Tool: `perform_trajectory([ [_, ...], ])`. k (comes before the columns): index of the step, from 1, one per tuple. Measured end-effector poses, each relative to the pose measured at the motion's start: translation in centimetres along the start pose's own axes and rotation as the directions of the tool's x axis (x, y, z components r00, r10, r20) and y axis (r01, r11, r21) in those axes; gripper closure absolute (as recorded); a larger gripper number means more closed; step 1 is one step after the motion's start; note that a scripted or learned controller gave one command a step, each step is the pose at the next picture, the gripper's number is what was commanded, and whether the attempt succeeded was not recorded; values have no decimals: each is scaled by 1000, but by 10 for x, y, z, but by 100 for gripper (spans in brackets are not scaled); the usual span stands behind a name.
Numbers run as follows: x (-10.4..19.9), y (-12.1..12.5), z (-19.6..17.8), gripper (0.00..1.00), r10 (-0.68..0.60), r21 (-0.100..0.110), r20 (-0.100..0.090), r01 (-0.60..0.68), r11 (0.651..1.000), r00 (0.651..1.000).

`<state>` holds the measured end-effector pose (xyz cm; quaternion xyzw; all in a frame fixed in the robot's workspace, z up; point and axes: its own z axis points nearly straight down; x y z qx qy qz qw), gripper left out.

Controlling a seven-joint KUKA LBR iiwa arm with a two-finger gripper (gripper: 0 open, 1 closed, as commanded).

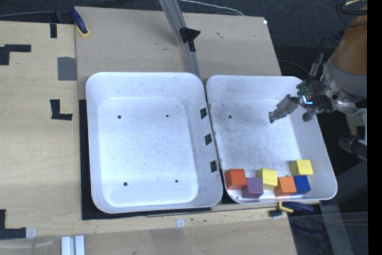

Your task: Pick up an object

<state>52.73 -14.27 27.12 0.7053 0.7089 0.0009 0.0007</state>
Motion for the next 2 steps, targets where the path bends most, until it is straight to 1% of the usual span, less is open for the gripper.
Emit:
perform_trajectory([
  [1,25,25,57,0,1,8,-1,-1,1000,1000],
  [2,75,23,65,0,0,6,-2,0,1000,1000],
])
